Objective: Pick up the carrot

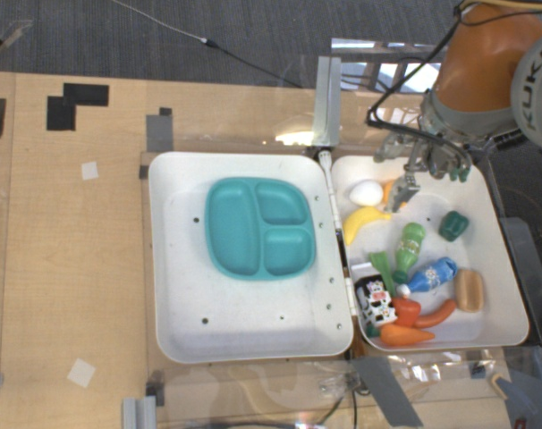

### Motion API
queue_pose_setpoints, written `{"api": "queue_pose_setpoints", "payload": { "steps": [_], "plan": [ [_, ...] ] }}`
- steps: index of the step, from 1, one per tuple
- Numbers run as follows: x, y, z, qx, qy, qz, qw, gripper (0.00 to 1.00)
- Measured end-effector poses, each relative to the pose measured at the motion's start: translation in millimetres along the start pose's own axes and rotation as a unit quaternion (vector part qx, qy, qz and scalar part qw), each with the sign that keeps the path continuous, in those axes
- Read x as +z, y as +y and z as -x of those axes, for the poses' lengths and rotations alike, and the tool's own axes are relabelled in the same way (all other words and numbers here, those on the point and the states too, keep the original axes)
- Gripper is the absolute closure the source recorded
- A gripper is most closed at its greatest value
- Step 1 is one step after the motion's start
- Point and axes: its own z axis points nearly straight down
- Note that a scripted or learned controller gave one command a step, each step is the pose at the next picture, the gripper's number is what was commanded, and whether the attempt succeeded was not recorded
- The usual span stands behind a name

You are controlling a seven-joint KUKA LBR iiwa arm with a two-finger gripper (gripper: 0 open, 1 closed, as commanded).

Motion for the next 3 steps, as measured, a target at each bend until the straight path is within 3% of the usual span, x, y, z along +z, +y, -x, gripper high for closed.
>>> {"api": "queue_pose_setpoints", "payload": {
  "steps": [1, 2, 3],
  "plan": [
    [107.7, -46.5, -12.8, 0.162, -0.002, 0.000, 0.9867, 0.00],
    [108.2, -2.4, -15.3, 0.109, -0.001, 0.000, 0.9940, 0.00],
    [94.2, -2.8, -12.0, 0.107, -0.007, -0.001, 0.9942, 1.00]
  ]
}}
